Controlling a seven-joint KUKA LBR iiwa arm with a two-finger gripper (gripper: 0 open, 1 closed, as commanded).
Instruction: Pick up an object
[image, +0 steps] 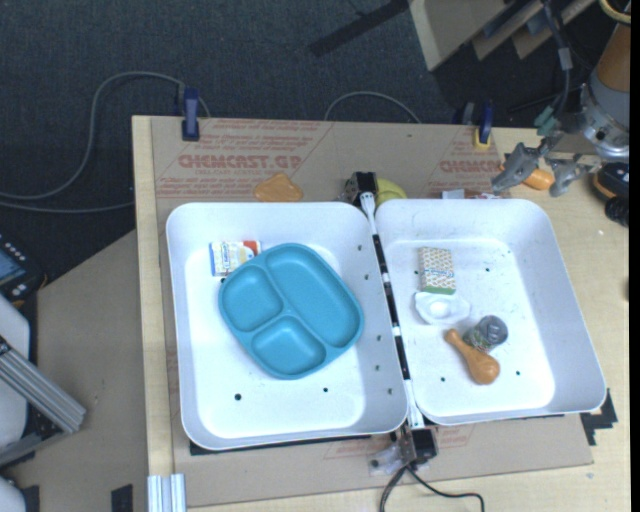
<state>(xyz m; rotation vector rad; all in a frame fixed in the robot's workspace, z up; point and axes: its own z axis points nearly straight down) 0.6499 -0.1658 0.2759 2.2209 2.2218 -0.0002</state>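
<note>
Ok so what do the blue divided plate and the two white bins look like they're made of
The blue divided plate looks like moulded plastic with a matte finish: one even colour, soft rounded compartment walls, little glare. The white bins also look like thin formed plastic, smooth and slightly glossy, with rounded corners and rolled rims. I can't confirm either from the look alone.

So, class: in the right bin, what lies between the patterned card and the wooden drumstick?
In the camera view, a small white cup-like piece lies between the patterned card and the wooden drumstick.
</note>
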